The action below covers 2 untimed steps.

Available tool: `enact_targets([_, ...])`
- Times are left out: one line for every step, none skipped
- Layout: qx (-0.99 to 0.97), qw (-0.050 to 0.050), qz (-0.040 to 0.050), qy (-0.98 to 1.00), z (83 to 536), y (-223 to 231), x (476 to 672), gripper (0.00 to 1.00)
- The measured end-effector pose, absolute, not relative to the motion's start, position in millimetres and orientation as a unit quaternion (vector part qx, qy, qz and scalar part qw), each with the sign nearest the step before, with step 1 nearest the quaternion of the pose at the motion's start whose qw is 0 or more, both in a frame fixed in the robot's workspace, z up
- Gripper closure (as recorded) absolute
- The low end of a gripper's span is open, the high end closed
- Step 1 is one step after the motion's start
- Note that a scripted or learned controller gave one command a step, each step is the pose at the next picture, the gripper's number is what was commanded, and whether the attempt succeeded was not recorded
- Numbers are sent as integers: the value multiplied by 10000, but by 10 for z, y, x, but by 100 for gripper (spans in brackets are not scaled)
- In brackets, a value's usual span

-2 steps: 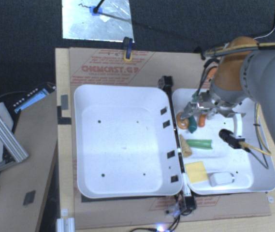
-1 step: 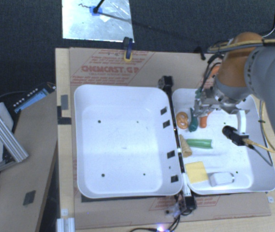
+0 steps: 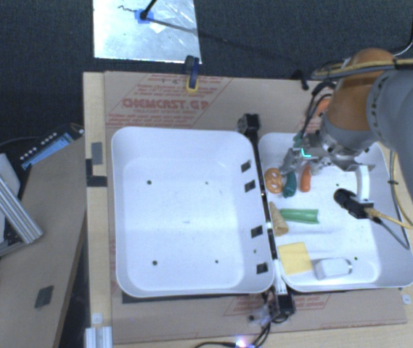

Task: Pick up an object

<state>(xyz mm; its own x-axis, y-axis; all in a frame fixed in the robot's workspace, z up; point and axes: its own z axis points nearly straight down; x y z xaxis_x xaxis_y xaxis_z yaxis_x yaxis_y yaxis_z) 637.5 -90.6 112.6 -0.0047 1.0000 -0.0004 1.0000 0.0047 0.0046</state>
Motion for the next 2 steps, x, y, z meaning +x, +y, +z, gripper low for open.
enact_targets([7050, 30, 28, 7092, 1239, -905, 6385, 100])
enact_targets([7049, 27, 25, 7093, 1234, -905, 6383, 0])
